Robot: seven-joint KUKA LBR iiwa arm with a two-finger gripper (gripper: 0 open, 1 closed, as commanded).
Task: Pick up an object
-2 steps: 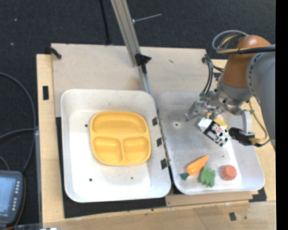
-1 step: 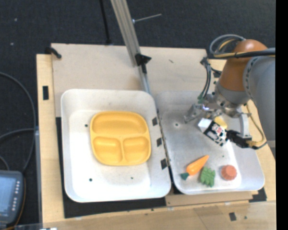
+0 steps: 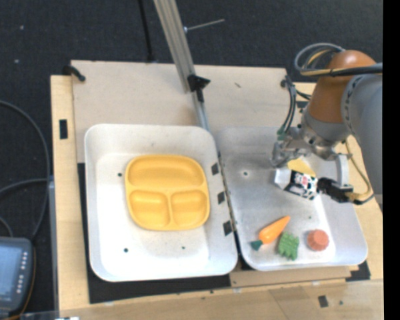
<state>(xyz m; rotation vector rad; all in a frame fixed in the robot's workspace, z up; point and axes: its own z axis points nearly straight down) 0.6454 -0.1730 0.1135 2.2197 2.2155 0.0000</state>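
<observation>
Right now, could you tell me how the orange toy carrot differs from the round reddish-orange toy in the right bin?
The orange toy carrot is long and tapered, with a green tip, lying slantwise; the round reddish-orange toy is squat and single-coloured. The carrot lies left of the green leafy toy, the round toy to its right. Both rest in the right white bin.

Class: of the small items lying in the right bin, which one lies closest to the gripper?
The black-and-white item, directly beneath the gripper; the carrot, green piece and red piece lie farther down.

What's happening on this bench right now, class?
A robot arm reaches into the right bin, its gripper down beside a small black-and-white box. A toy carrot, a green toy and a round red piece lie nearer the front. A yellow divided plate sits in the left bin.
</observation>
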